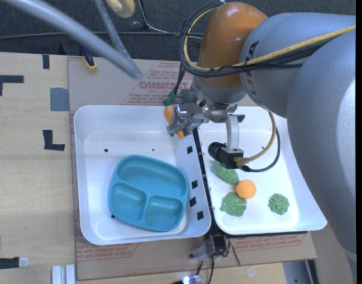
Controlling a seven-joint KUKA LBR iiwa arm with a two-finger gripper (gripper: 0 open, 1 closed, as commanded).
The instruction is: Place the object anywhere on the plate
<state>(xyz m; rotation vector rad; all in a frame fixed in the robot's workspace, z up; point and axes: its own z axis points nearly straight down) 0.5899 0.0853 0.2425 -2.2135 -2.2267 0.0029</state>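
Gripper (179, 125) at frame centre pinches small orange object (169, 112) (likely light, rigid); blue plate (148, 193) lies lower left.

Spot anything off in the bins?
Nothing spilled or damaged. The blue plate lies flat in the left bin, slightly askew to its walls. An orange object sits at the gripper above the bins' divider; grip unclear.
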